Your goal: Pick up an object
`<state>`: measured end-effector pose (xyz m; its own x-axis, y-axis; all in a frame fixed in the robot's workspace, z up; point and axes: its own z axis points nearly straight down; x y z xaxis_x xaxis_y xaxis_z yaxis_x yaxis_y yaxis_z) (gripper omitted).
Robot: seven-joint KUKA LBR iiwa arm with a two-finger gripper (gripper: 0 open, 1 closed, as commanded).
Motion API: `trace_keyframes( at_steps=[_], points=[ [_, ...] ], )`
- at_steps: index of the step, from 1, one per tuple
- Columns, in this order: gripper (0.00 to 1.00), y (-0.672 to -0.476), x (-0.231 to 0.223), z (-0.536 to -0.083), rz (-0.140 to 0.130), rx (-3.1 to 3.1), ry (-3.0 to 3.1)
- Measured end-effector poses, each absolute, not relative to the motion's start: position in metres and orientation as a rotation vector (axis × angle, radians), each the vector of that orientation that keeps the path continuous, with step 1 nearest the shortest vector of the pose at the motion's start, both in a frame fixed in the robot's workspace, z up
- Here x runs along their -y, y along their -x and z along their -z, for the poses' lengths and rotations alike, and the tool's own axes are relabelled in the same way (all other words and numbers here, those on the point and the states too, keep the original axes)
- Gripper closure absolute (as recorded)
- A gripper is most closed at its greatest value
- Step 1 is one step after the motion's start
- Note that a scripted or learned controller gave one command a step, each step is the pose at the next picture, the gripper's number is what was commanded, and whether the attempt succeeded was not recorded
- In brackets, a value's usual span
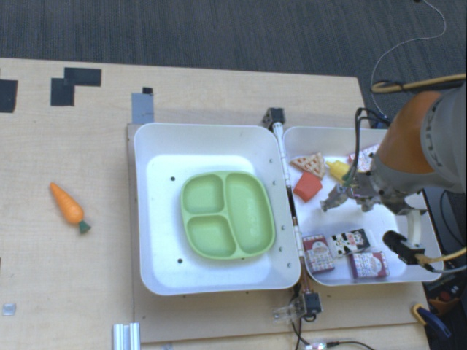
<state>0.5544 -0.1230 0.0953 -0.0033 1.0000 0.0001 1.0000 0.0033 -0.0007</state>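
- A grey KUKA arm (430,133) with a glossy orange band reaches in from the right over the right white bin (430,277), its metal gripper (349,195) low above the bin's middle.
- Whether the gripper is released or clenched cannot be told; its tips blur into dark linkage and cable, and nothing is seen between them.
- Just left of the gripper lies a red block (308,187), flat-faced and matte; beyond it a waffle-textured wedge (309,163) and a smooth yellow piece (338,169), partly masked by the arm's cable.
- Toward the near rim sit three small printed cartons (344,254), boxy and glossy; their labels are too small to read.
- The left white bin (146,217), shallow with rounded corners, holds a pale green plastic tray (228,215) split into three compartments.
- A toy carrot (68,205), orange with a green tip, lies on the pale wooden bench (66,283), well apart at far left.
- The arm's bulk hides the right bin's far right corner.
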Motion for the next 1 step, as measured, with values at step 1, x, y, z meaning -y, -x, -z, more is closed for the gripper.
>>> trace_keyframes(
  at_steps=[1],
  points=[
    [0.0,-0.5021,0.0976,-0.0871,0.008,2.229,2.226]
  ],
)
